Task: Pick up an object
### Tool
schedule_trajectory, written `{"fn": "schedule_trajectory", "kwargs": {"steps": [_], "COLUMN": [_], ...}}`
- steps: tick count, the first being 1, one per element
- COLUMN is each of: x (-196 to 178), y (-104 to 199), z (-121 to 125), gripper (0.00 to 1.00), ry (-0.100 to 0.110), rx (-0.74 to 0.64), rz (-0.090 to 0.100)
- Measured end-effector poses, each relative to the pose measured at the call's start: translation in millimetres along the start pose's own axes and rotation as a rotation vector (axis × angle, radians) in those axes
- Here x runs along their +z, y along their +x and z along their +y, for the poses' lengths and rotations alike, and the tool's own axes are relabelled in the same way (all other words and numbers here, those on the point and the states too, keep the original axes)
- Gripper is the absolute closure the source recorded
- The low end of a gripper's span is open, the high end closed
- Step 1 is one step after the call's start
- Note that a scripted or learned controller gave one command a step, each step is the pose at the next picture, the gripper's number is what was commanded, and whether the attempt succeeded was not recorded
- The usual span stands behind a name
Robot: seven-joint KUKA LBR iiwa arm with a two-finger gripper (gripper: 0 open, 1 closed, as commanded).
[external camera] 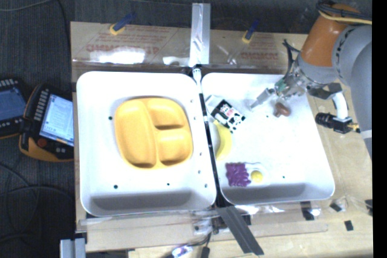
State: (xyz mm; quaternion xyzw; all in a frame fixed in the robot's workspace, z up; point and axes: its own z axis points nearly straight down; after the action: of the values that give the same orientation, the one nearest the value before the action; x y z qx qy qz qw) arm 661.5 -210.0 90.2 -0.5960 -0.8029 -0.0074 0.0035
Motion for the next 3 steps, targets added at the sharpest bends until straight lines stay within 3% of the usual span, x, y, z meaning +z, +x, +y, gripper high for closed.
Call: {"fn": "schedule_trajectory", "kwargs": {"steps": [1,2,3], "x": [-5.5,-4.8,-3.5], "y": [-3.4,-0.8,-9.0], "z": [0.1,0.3,2.5], "gripper": [1.0,0.0,0.0], "ry": [-0.004,0.001,0.026], "rx": [-0.004,-0.005,-0.163], "rz": [-0.014,-0.007,0.004]}}
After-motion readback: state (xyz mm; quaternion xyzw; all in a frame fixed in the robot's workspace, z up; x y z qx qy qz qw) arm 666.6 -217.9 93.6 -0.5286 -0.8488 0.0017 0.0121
